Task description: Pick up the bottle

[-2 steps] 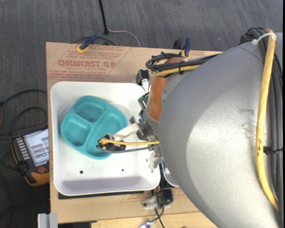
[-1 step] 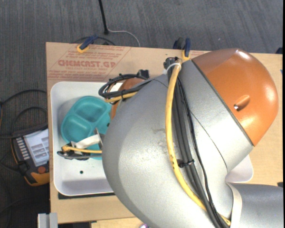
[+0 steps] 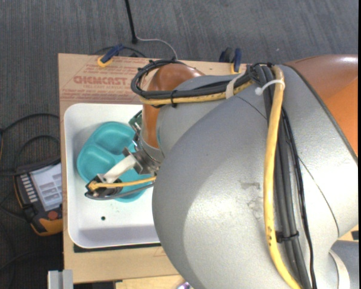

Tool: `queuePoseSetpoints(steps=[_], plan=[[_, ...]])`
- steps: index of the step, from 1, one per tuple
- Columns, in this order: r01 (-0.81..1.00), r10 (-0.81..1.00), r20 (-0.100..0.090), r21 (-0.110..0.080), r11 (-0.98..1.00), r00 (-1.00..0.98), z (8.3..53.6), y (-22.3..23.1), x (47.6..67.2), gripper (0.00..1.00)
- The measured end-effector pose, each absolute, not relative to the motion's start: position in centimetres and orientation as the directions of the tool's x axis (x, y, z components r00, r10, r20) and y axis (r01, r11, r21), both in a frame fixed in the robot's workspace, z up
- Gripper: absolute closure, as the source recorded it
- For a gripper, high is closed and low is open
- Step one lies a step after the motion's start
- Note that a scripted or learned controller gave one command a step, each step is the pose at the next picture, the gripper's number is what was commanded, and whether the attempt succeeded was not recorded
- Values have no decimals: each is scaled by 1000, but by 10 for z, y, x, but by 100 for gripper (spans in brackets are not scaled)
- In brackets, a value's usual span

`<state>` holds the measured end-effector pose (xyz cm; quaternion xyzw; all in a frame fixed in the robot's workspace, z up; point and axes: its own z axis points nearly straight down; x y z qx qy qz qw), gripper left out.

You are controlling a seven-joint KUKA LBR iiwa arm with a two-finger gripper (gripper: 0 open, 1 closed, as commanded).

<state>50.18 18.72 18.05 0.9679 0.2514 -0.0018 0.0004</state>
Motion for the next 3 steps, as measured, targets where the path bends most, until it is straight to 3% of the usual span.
queuePoseSetpoints(steps=[1, 2, 3], plan=[[563, 563, -5, -2, -826, 826, 148, 119, 483, 0], [564, 564, -9, -4, -826, 826, 157, 120, 482, 100], [600, 600, -2, 0, -800, 800, 184, 50, 525, 100]])
